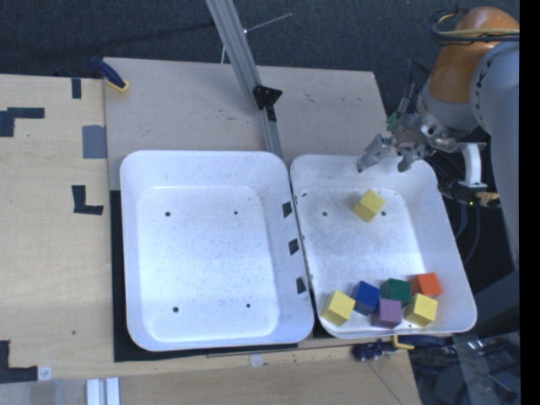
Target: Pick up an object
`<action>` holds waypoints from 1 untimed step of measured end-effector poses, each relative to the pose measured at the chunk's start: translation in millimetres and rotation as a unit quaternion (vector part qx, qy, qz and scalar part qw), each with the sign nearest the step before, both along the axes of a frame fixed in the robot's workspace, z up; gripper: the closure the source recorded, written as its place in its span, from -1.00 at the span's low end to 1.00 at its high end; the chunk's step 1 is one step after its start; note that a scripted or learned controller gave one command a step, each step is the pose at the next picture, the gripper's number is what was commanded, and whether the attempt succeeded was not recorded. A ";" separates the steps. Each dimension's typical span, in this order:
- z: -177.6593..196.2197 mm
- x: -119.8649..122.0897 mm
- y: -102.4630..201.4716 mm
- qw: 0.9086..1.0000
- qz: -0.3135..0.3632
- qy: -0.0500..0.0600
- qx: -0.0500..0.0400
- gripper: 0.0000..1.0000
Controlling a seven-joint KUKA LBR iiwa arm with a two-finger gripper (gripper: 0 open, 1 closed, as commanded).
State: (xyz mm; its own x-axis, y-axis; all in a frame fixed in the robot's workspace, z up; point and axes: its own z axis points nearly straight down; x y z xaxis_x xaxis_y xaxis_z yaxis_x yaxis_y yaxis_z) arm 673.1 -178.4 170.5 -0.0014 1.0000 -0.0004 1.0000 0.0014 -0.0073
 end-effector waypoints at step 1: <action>-64.8 -1.1 5.7 1.000 0.001 0.000 0.000 -1.00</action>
